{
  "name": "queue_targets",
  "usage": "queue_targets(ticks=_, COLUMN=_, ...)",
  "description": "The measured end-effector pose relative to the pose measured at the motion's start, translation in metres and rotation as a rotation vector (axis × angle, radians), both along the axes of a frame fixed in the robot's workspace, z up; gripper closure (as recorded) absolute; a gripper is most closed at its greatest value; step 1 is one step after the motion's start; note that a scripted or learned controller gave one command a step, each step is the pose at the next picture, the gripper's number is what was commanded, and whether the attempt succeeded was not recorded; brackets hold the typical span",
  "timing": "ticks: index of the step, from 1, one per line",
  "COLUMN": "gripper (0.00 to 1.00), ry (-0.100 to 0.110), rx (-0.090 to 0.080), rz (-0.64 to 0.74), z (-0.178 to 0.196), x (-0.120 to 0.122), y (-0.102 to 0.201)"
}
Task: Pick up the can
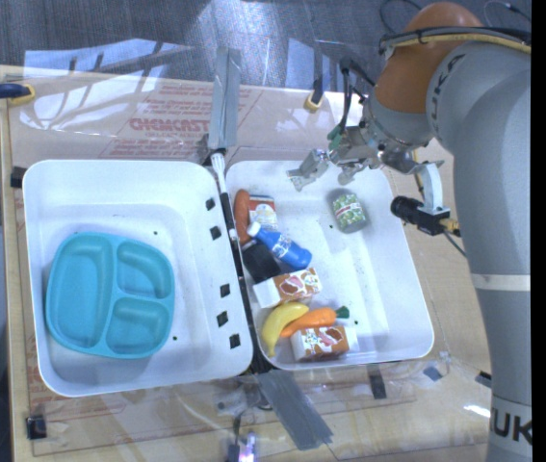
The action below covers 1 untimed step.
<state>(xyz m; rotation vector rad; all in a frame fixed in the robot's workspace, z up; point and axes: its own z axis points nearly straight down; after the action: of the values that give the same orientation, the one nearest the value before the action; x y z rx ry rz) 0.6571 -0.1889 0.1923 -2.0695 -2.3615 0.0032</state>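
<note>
There are two white bins, one on the left (37, 200) and one on the right (403, 287).

The left bin has one thing in it: one blue plate (109, 296) with little parts.

The right bin has more things. There is one can (348, 210), on the far side. There is one blue bottle (279, 245). There is one yellow banana (280, 321) and one orange carrot (309, 320), both on the near side. There are two small boxes with pictures on them, one (297, 284) in the middle and one (321, 342) at the near edge. There is one orange-red thing (243, 212) by the left wall, and I cannot tell what it is.

One robot arm (484, 114) reaches in from the right.
</note>
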Motion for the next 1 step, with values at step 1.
queue_targets(ticks=1, gripper=0.00, ry=0.001, rx=0.000, rz=-0.005, z=-0.0770, x=-0.0150, y=-0.0199)
